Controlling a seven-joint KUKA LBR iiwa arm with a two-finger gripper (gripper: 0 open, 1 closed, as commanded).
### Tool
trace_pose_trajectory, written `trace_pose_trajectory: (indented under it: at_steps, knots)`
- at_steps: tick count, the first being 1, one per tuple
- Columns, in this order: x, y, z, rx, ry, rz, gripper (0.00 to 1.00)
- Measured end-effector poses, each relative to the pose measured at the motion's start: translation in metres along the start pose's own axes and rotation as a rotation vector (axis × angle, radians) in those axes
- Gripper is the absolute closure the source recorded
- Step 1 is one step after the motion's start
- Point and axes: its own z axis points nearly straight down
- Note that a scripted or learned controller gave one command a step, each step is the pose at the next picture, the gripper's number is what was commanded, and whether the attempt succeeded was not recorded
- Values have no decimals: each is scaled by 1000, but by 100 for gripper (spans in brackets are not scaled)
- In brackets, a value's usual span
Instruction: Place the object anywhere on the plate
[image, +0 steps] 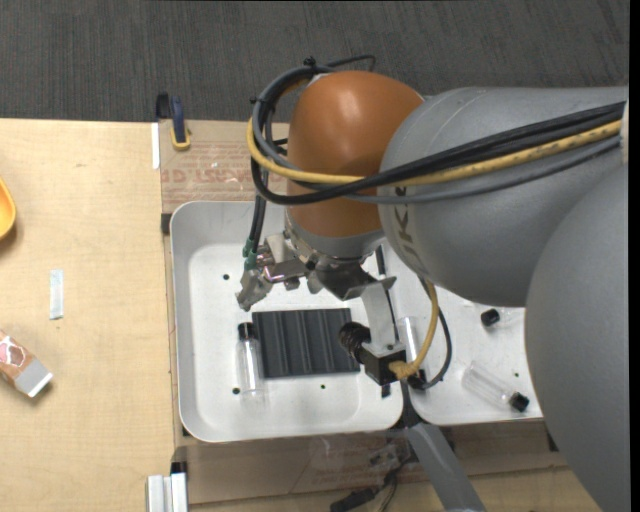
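Dark ribbed plate (303, 343) lies mid-bin (200, 400), margins free; arm above it; pincer (300, 275) state: cannot tell.

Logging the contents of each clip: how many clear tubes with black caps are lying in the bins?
2. One clear tube lies in the left bin, along the dark ribbed plate's left edge. The other tube lies in the right bin. The arm may hide more.

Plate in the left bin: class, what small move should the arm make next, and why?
Probably lower the tool toward the tube. The tube lies in the left bin beside the plate's left edge, not on it, and the tool hangs just above that corner, so it seems the nearest object to pick.
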Motion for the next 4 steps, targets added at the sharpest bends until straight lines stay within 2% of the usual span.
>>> trace_pose_trajectory:
  at_steps: [1, 2, 3, 4]
  knots:
    - [0, 0, -7, 4, -3, -2, 100]
    - [-24, -34, 10, 3, 0, 371, 100]
    - [-139, -63, 4, 2, 1, 383, 100]
    - [-87, -52, 66, 5, 0, 760, 100]
